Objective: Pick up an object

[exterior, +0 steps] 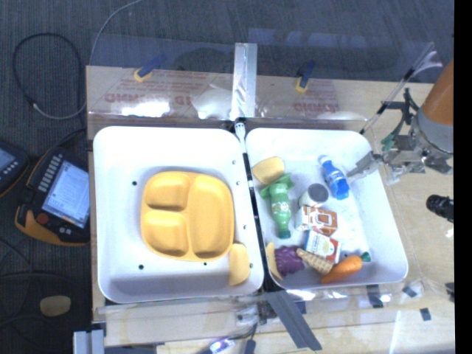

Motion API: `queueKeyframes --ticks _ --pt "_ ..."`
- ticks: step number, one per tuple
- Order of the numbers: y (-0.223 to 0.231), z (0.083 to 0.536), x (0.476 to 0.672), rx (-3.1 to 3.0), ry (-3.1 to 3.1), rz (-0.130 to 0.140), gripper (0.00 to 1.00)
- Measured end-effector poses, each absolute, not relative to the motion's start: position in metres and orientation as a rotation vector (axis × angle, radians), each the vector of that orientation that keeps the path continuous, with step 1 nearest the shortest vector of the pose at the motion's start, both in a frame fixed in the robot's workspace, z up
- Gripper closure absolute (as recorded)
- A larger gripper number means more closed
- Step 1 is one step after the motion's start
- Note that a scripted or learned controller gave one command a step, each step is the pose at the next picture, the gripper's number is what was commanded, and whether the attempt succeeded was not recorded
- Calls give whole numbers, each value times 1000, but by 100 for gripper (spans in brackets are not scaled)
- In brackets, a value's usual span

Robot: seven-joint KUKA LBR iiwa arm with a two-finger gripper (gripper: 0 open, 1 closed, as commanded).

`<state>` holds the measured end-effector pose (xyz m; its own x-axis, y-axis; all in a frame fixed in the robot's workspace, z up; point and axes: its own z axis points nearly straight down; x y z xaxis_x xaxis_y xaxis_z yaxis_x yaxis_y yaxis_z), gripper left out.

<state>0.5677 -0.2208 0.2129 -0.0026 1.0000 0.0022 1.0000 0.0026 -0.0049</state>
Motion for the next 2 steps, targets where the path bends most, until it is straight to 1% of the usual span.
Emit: queueKeyframes --ticks 1,2 --pt "-214 97 632 -2244 -2196 -14 0" --pt "-216 101 630 -2241 -2196 1 100"
